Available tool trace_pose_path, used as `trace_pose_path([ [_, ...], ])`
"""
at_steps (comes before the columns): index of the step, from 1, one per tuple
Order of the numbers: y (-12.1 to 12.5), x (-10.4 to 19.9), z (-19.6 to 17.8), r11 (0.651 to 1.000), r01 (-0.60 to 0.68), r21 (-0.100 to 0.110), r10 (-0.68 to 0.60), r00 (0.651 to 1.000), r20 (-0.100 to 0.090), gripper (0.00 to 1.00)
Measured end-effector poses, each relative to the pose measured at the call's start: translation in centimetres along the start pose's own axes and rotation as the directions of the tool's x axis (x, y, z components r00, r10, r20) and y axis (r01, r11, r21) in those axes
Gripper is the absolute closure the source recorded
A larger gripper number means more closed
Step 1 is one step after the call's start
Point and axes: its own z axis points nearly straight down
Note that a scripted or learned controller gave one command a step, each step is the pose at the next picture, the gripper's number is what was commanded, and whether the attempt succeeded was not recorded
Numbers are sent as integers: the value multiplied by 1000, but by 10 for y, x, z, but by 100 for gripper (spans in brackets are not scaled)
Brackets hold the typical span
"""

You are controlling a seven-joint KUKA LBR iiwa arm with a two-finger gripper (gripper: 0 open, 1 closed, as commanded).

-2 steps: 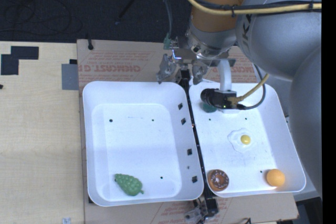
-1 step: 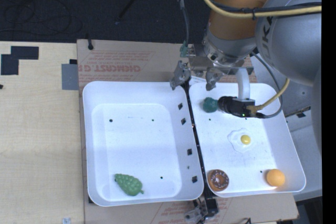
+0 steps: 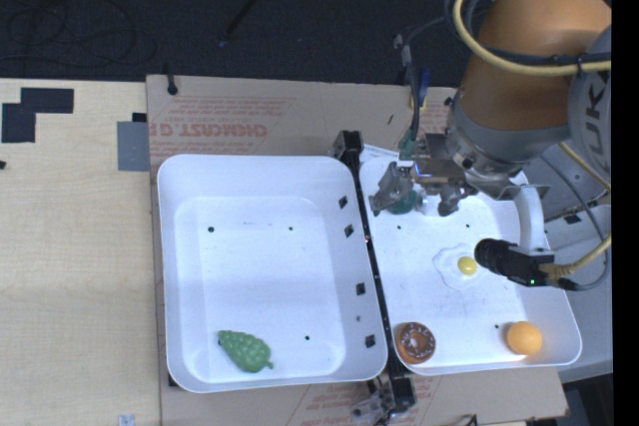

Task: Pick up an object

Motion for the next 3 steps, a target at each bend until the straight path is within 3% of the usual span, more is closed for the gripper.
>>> trace_pose_path([
  [1, 8, 102, -56, 1000, 15, -10, -15, 1000, -3, 0],
  [2, -9, 53, 94, 1000, -1, 13, 1, 1000, 5, 0],
  [3, -57, -30, 139, 1000, -4, 7, 4, 1000, 1, 0],
])
